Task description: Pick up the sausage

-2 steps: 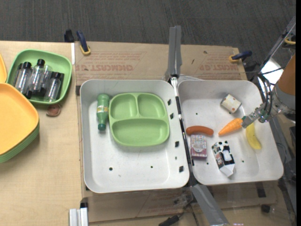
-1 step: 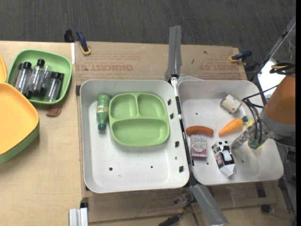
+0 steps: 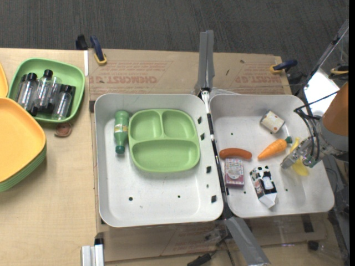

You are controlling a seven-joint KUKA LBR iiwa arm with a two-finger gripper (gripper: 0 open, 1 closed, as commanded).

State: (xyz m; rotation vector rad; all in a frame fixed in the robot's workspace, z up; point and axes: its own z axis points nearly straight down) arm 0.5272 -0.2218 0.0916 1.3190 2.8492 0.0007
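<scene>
The sausage (image 3: 235,153) lay on its side in the right bin (image 3: 244,201), near that bin's left wall and just above a small pink packet (image 3: 234,173), apart from the pincer (image 3: 297,159). The pincer hung low at the right side of the same bin, over a yellow thing (image 3: 300,168) that it partly hid; whether it was spread or pressed together could not be told, and nothing showed plainly held in it. A toy carrot (image 3: 273,148) lay between the sausage and the pincer, its green tip pointing toward the pincer. Above the carrot sat a small white and tan cylinder (image 3: 272,122), and below it a black and white carton (image 3: 264,187) lay tilted toward the bin's near edge. The arm (image 3: 337,123) came in from the right, cables looping beside it. In the left bin (image 3: 161,204) rested a green divided plate (image 3: 164,139) with a green bottle (image 3: 121,131) lying just beside its left rim. Out on the surface (image 3: 50,215) to the left stood a green tray (image 3: 77,90) of dark-capped bottles (image 3: 44,96) and a stack of orange plates (image 3: 19,143)
</scene>
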